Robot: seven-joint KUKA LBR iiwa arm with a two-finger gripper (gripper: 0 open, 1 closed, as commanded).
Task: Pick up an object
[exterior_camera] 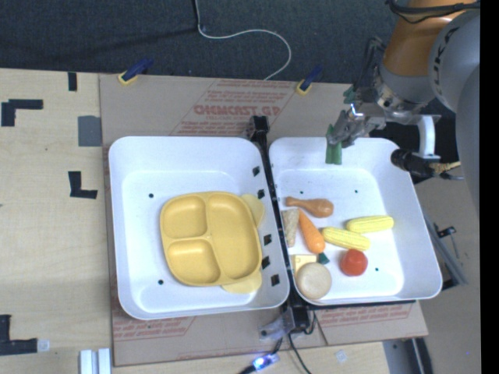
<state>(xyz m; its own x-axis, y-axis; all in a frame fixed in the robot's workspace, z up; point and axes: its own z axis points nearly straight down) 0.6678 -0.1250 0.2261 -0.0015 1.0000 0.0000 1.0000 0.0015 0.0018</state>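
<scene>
My gripper hangs over the far rim of the right bin, near its back left corner. A small dark green piece sticks down upright from between its fingers, so the gripper is shut on it. Lower in the right bin lie a brown drumstick, an orange carrot, two yellow corn cobs, a red tomato, a round beige bun and a pale slice. All of these lie apart from the gripper.
The left bin holds a yellow divided plate. A black divider joins the two bins. The arm reaches in from the upper right. A white cable lies on the dark surface behind the bench.
</scene>
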